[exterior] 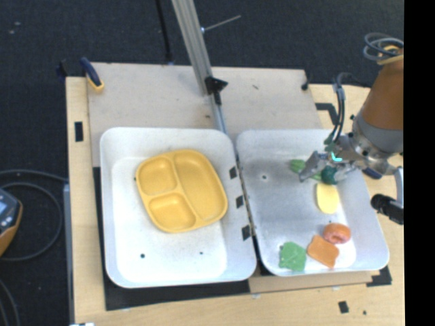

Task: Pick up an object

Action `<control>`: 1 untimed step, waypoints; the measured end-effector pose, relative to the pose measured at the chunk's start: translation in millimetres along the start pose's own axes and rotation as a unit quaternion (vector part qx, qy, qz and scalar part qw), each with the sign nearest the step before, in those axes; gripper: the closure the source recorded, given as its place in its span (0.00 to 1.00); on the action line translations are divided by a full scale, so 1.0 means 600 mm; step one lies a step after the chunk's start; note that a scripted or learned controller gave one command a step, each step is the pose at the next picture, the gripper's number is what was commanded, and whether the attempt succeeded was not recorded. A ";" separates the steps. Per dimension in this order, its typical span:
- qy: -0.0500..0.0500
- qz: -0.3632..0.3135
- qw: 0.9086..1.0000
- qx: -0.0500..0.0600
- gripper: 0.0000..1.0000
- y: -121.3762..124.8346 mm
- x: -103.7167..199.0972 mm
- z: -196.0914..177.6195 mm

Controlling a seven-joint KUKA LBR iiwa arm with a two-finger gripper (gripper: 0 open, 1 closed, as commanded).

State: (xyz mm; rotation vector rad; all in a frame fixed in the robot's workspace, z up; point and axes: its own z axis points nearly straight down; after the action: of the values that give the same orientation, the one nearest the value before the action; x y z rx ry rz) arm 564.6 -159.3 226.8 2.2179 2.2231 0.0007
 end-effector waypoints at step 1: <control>0.000 0.000 1.000 0.000 0.00 0.000 0.000 0.000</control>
State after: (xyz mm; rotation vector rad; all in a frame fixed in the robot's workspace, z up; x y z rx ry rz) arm 564.6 -159.3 226.8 2.2178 2.2231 0.0007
